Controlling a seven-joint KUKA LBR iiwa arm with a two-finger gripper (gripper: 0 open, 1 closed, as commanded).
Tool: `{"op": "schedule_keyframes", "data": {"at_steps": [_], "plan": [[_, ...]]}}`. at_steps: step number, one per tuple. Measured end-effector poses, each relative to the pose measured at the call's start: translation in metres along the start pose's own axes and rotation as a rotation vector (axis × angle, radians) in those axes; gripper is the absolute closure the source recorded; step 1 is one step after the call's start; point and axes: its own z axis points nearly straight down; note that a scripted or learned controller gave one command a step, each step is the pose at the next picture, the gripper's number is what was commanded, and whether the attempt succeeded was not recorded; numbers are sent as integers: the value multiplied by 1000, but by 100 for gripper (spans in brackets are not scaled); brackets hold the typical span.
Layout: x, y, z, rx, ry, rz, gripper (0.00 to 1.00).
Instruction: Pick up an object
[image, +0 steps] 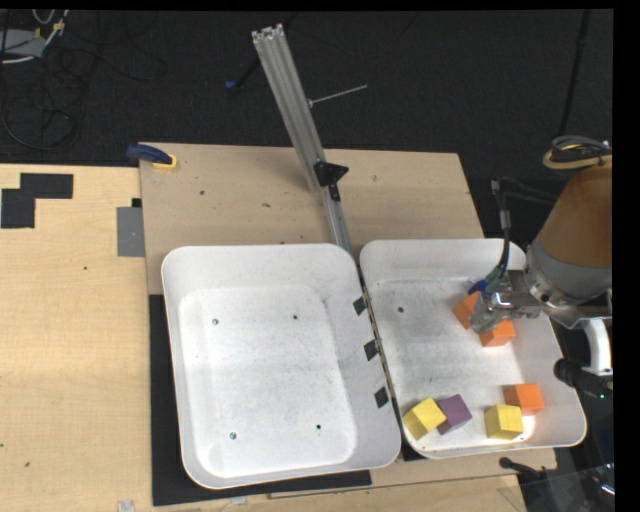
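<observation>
My gripper (491, 314) is low in the right bin (430, 262), near its far right side. It sits among orange blocks: one (464, 308) pokes out on its left and another (498, 335) just below it. A small blue piece (480, 289) shows right behind the gripper. Whether any block is between the gripper's tips is hidden by the gripper body. Along the bin's near edge lie a yellow block (425, 416), a purple block (455, 410), a second yellow block (503, 421) and an orange block (525, 398).
The left bin (260, 290) lies beside the right one, with black clips along the shared rim. A slanted aluminium bar (296, 112) rises from behind the bins. A blue and yellow clamp (152, 155) sits at the board's far left corner.
</observation>
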Motion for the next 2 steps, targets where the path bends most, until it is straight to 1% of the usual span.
{"op": "schedule_keyframes", "data": {"at_steps": [1, 2], "plan": [[-10, 3, -58, 0, -1, 1, 100], [-12, 3, -98, 2, 0, -1, 100]]}}
